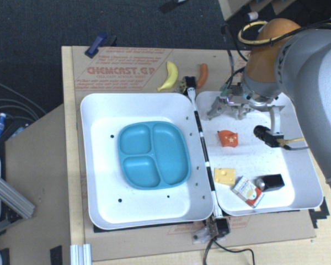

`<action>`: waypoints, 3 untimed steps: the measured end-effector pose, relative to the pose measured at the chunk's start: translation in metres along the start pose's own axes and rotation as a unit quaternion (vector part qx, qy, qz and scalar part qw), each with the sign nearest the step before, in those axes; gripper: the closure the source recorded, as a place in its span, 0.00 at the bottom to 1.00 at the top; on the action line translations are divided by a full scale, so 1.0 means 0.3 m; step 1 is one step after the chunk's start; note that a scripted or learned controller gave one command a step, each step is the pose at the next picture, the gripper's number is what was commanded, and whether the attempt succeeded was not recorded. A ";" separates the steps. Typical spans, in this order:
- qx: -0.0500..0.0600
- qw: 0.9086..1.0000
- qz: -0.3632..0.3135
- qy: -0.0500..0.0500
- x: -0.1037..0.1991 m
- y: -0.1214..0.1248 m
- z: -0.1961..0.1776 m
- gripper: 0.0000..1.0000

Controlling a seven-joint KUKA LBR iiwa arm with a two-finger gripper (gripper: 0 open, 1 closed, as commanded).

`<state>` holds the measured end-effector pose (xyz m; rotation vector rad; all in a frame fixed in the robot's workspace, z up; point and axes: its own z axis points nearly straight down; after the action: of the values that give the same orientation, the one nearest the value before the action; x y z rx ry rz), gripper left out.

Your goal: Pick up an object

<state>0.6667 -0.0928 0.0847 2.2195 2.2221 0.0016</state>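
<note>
- While the left bin carries a blue divided plate lying flat in its middle, the likelier things to pick lie in the other bin.
- In the right bin a yellow block sits close to the dividing wall. A red block lies farther from the camera. A white-and-red carton lies toward the near rim, and a black block is just beside the carton, perhaps touching it.
- The tool hangs over the far end of the right bin, its fingers apart with nothing between them. The red block is the nearest thing to it and lies apart from the fingertips, on the camera's side of them.
- By my reading, the step in hand is the approach, and no object is grasped yet.
- The next move calls for centring the tool over one thing. The red block looks the best choice, since it stands clear of its neighbours. The tool must then lower until the fingers straddle the block, close on it and lift.
- The surface is a brown sheet with red print under both bins. On its far strip lie a blue thing at the left corner, then a banana, then an orange thing.
- Around the surface is dark carpet, with loose cables on the left. The grey arm fills the right.
</note>
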 end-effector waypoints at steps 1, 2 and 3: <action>-0.001 1.000 0.000 0.000 0.001 0.003 -0.036 1.00; -0.001 1.000 0.000 0.000 0.001 0.002 -0.035 0.00; 0.002 1.000 0.001 0.000 -0.018 -0.173 0.001 0.00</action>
<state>0.6149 -0.0983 0.0842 2.2240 2.2222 -0.0023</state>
